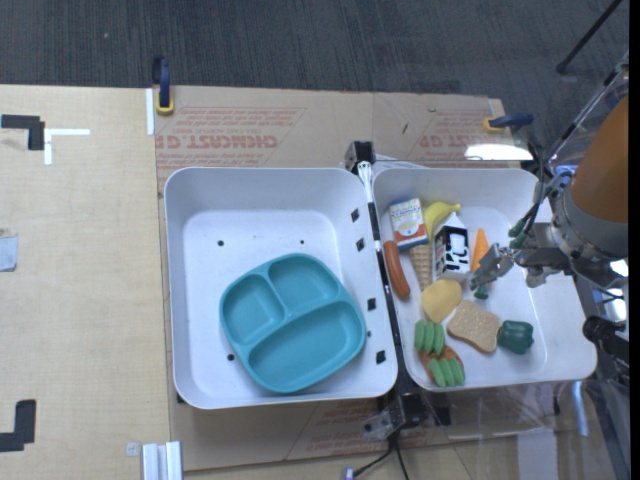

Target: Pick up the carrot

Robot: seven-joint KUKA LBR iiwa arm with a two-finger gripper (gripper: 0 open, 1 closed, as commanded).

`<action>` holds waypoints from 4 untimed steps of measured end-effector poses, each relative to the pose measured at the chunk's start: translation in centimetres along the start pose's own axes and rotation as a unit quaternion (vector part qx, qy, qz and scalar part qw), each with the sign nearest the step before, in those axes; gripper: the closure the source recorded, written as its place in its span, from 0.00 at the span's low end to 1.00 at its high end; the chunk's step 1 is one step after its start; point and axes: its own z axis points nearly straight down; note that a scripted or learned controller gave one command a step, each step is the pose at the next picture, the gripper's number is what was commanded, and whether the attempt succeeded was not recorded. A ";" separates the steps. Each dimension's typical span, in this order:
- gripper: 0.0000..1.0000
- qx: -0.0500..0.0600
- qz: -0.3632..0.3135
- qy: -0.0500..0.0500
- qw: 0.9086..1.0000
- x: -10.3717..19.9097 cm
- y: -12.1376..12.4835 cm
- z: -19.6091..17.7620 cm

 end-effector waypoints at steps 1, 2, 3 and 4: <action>0.00 -0.008 0.037 -0.003 0.999 -6.3 8.0 12.5; 0.00 -0.009 0.170 0.003 0.985 -7.5 11.9 14.0; 1.00 -0.014 0.168 0.002 0.986 -7.6 12.1 12.8; 1.00 -0.001 0.038 0.000 0.999 -10.1 2.0 15.6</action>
